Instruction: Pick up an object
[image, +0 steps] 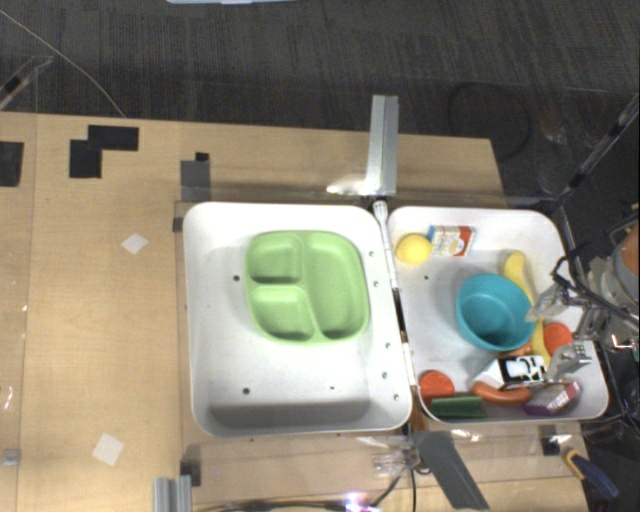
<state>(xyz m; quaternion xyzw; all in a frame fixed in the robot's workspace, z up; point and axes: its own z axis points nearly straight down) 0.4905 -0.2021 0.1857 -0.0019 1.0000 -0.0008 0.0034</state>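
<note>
You are looking at the gripper (570, 345) hanging over the right white bin (575, 262) near its right wall; whether its jaws are open or closed cannot be told here. Candidate objects are lying in that bin: a teal plastic bowl (493, 311), a yellow ball (413, 248), a small red-and-white packet (450, 239) whose print is too small to read, and a black-and-white labelled item (520, 369), also unreadable. A green divided plastic tray (305, 285) is sitting in the left white bin (215, 330).

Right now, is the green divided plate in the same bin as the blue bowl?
No, the green plate lies in the left bin, while the blue bowl sits in the right bin.
</note>
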